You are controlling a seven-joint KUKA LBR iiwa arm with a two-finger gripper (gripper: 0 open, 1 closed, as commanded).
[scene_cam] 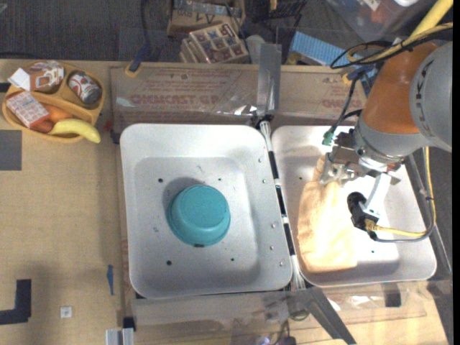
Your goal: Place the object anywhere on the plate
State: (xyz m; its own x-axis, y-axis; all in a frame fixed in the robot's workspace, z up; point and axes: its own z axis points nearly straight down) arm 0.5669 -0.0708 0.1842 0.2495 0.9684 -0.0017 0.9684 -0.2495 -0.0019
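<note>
Two shallow white bins are carried side by side on the wooden table (57, 221). Over the right bin (417, 261), at centre right, the pincer (336, 172) is seen lowered onto the upper end of a tan cloth-like object (325, 228); its opening cannot be told. A teal plate (200, 214) is seen in the left bin (144, 149), well apart from the object.
</note>
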